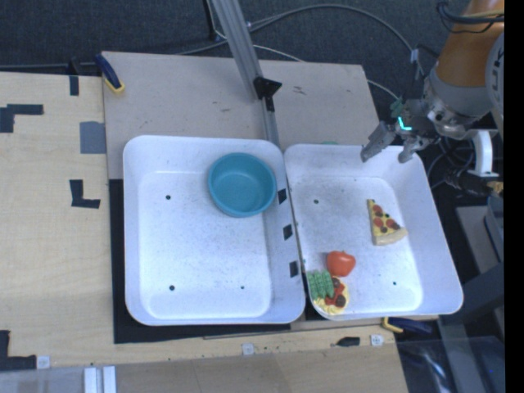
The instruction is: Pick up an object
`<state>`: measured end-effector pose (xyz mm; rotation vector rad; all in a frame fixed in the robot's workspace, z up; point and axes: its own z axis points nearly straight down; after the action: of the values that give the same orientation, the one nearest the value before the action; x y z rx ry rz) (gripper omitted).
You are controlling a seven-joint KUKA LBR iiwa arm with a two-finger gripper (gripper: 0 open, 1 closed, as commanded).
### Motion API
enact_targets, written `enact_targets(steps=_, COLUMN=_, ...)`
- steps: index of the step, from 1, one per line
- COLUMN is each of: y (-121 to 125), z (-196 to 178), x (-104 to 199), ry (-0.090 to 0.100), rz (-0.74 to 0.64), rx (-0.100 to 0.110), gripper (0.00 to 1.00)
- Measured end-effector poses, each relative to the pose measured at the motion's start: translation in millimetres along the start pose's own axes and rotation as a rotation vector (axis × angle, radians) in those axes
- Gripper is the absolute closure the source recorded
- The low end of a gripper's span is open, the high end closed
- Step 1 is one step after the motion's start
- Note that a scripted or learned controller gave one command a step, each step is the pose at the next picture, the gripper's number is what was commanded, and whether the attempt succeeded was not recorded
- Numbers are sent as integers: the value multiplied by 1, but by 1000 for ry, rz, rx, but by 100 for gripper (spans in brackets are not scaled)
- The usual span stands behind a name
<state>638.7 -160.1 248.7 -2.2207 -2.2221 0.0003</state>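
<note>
Nothing is picked up yet, so the whole task remains. In the right white bin (434, 244) lie three things: nearest, one yellow-green toy food piece (328, 291), then one red toy tomato (341, 263), then one toy pizza slice (384, 223). The left white bin (155, 244) holds one blue round bowl (241, 184). Farthest, the gripper (391, 147) hangs over the right bin's far rim, its fingers apart and holding nothing.

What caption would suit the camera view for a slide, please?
Open gripper above the right bin's far edge; pizza slice untouched.
</note>
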Motion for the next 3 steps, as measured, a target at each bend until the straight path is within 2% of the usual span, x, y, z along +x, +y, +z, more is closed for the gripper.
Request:
enact_targets(steps=1, y=0, z=0, x=0, ry=0, rz=0, rx=0, gripper=0)
enact_targets(steps=3, y=0, z=126, x=-3, ry=1, rz=0, rx=5, gripper=0)
